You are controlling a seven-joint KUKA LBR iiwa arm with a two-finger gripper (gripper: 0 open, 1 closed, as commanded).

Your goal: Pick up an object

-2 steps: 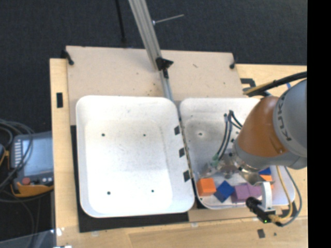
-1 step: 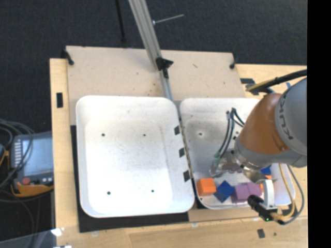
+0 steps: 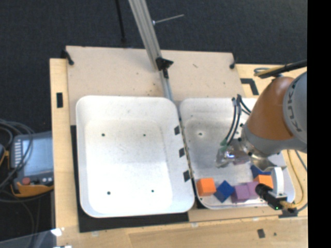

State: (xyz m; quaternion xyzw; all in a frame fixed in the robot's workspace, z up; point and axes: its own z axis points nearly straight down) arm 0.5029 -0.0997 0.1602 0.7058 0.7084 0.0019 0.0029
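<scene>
My gripper (image 3: pixel 226 157) hangs low over the middle of the right bin (image 3: pixel 207 119), under the grey and orange wrist. Along the bin's front wall lie an orange block (image 3: pixel 207 186), a blue block (image 3: pixel 224 191) and a purple block (image 3: pixel 243 192). A second orange block (image 3: pixel 266 180) and a second blue block (image 3: pixel 257 170) sit at the right, partly under the arm. A small purplish patch (image 3: pixel 240 160) shows right beside the gripper; I cannot tell what it is or whether it is held.
The left bin (image 3: pixel 129 154) lies beside the right one across a narrow divider. A slanted metal rail (image 3: pixel 147 30) rises from the back of the bench. A pendant with cables (image 3: pixel 31 161) sits off the bench at far left.
</scene>
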